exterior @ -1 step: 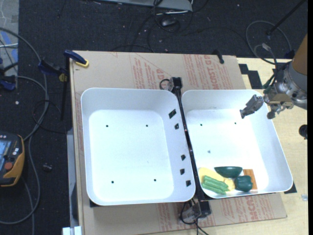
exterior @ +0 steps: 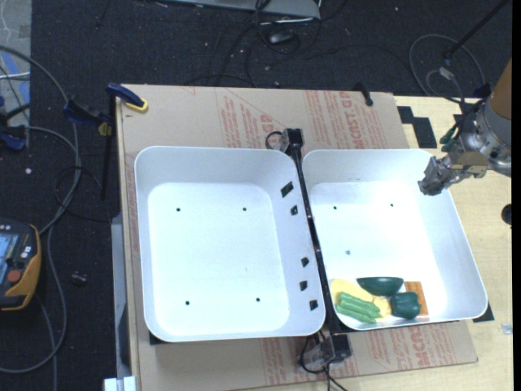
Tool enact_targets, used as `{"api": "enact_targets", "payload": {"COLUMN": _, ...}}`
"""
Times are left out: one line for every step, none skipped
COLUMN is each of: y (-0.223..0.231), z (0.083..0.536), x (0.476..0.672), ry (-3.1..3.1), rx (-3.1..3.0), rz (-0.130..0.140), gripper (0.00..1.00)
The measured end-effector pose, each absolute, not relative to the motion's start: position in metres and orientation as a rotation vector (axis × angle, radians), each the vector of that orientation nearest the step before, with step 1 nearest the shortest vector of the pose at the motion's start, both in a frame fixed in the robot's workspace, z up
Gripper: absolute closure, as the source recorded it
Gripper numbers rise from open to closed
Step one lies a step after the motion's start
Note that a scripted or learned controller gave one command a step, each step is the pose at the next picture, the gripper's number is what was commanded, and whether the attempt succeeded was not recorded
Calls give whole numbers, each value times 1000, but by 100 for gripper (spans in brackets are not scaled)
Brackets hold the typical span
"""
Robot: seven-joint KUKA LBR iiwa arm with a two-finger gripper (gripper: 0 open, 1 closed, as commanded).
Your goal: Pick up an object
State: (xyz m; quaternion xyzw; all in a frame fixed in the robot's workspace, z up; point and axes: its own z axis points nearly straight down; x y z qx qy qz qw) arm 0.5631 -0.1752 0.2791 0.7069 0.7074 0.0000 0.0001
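Several small objects lie in the near corner of the right bin [exterior: 383, 218]: a dark green bowl-shaped piece [exterior: 380, 284], a teal lump [exterior: 405, 305], a light green ridged piece [exterior: 358, 307], a yellow flat piece [exterior: 345, 289] and an orange block [exterior: 416, 289]. My gripper [exterior: 434, 179] hangs over the right bin's far right rim, well away from the objects. Nothing shows between its fingers.
The left bin [exterior: 216, 235] stands beside the right one, with a black divider strip [exterior: 305, 218] between them. Both rest on a cardboard sheet [exterior: 244, 116]. Cables and a blue-yellow clamp [exterior: 126, 98] lie on the dark floor around the bench.
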Motion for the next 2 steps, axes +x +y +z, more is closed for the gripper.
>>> {"api": "enact_targets", "payload": {"y": -132, "z": 404, "x": 566, "ry": 2220, "rx": 2211, "rz": 11, "gripper": 100}}
{"api": "enact_targets", "payload": {"y": -105, "z": 545, "x": 543, "ry": 2217, "rx": 2212, "rz": 14, "gripper": 100}}
